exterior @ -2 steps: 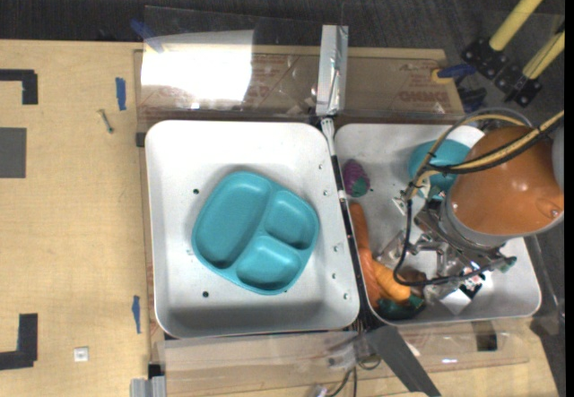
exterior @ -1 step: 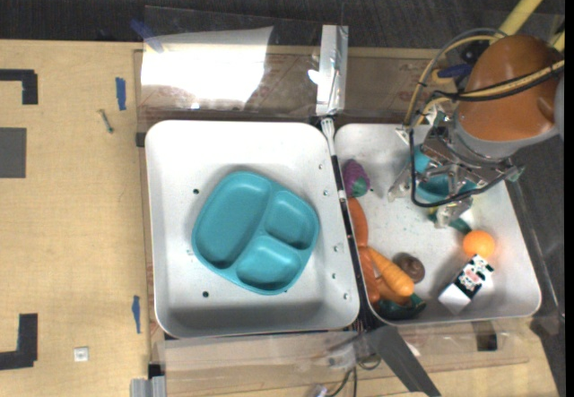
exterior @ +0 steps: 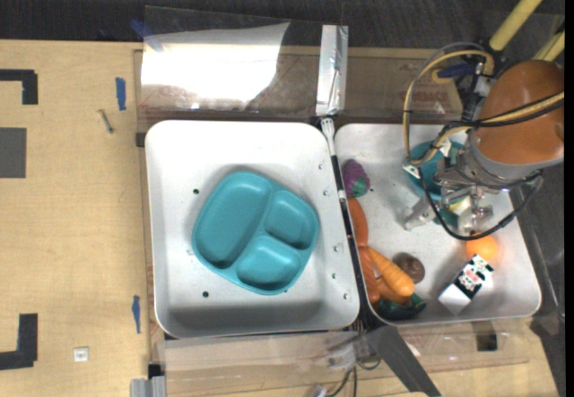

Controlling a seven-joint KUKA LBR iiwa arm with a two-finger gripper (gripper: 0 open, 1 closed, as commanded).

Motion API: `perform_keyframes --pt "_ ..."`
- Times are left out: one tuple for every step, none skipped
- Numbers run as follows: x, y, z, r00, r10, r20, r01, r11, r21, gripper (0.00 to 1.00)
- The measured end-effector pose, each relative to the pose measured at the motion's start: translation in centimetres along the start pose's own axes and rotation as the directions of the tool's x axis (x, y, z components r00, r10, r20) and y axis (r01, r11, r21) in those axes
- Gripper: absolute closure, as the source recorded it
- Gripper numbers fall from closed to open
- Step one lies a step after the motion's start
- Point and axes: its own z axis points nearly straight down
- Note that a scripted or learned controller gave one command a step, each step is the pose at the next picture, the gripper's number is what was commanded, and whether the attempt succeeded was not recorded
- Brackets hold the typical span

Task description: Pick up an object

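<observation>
My gripper (exterior: 446, 214) hangs over the middle of the right bin (exterior: 516, 297), below the orange wrist band. Its fingers stand apart with nothing between them, so it is open. Just below and right of it lie a small orange ball (exterior: 482, 247) and a white and black carton (exterior: 466, 283). A brown round piece (exterior: 410, 266) rests lower left of the gripper. Along the bin's left wall lie a purple item (exterior: 356, 176), a long orange carrot (exterior: 359, 218) and a second orange piece (exterior: 390, 274) with green at its end.
The left bin (exterior: 170, 162) holds a teal divided plate (exterior: 256, 229). A ridge (exterior: 339, 207) separates the two bins. Cables (exterior: 430, 86) loop around the wrist above the right bin's far side. Bare bin floor (exterior: 395, 153) lies at the right bin's upper left.
</observation>
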Motion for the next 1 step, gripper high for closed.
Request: perform_keyframes --pt "4.87 1.80 -0.09 0.985 -0.170 0.010 0.170 0.985 0.003 0.00"
